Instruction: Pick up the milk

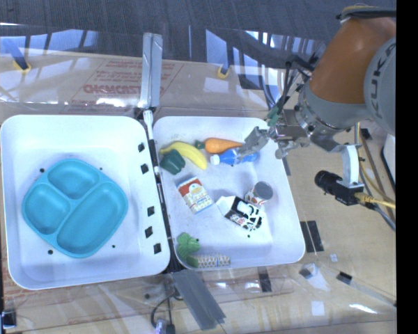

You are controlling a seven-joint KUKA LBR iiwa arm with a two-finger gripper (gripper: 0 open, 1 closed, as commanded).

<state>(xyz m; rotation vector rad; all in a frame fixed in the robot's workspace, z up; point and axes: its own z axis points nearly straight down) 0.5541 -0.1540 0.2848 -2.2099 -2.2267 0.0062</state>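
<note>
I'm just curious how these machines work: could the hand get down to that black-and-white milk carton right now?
Probably yes. The milk carton lies on its side in the right bin with nothing on top of it. A small can sits close beside it, which might crowd the hand, now over the blue bottle.

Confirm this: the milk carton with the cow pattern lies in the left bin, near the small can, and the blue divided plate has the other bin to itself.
Wrong bin. The camera view shows the milk carton in the right bin, near the small can; the blue divided plate has the left bin to itself.
</note>
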